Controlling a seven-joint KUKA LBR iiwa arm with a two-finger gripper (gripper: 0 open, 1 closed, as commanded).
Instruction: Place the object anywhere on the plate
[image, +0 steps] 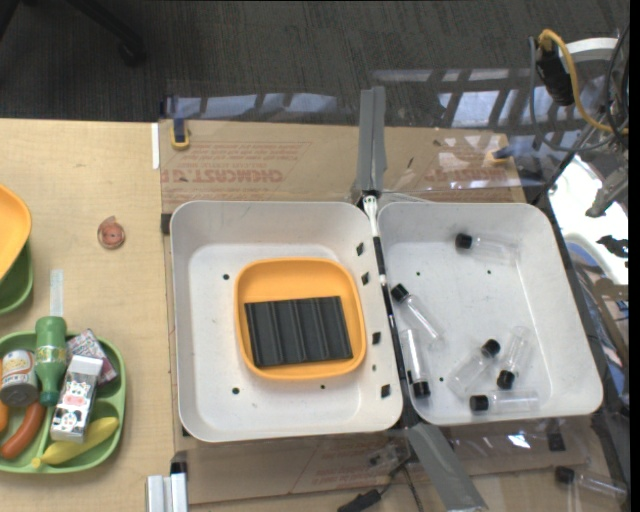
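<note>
An orange plate with rounded corners sits in the middle of the left white bin. A dark grey ribbed rectangular block lies flat on the plate and covers most of its inside. In the right white bin, several clear vials with black caps lie scattered: one near the divider, one at the back, and a cluster at the front right.
On the wooden bench to the left stand a green plate of toy food, an orange bowl at the edge and a small pink disc. Flattened cardboard lies behind the bins. Cables and equipment crowd the top right.
</note>
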